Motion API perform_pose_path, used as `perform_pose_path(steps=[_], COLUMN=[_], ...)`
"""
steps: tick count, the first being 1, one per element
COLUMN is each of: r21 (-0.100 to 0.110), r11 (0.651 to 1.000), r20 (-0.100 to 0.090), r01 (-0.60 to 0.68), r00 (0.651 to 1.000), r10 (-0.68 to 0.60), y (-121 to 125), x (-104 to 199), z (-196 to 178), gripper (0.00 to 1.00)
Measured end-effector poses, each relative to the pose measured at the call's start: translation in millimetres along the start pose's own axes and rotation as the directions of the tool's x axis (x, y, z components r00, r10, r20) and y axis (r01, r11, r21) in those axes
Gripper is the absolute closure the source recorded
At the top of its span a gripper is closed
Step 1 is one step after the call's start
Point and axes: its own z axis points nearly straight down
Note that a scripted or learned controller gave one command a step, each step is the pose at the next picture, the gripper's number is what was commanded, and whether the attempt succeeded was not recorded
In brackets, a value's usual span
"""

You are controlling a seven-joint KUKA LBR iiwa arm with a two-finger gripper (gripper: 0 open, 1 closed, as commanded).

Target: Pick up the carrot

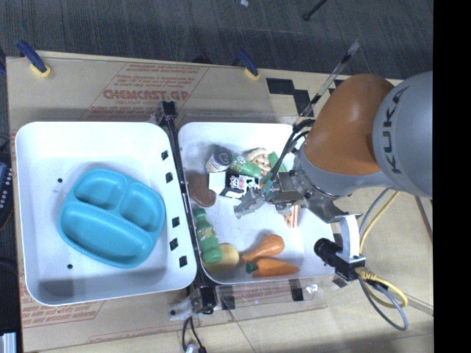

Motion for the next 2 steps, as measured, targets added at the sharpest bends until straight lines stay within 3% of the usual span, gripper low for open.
perform_pose_path(steps=[1, 2], r21=[0.001, 0.001], r11=[1.000, 0.999], r20=[0.001, -0.005], r01=[-0.012, -0.045], r00=[1.000, 0.999], r10=[0.012, 0.045], y=[60, 1], x=[-65, -32], z=[76, 127], gripper=[0.00, 0.00])
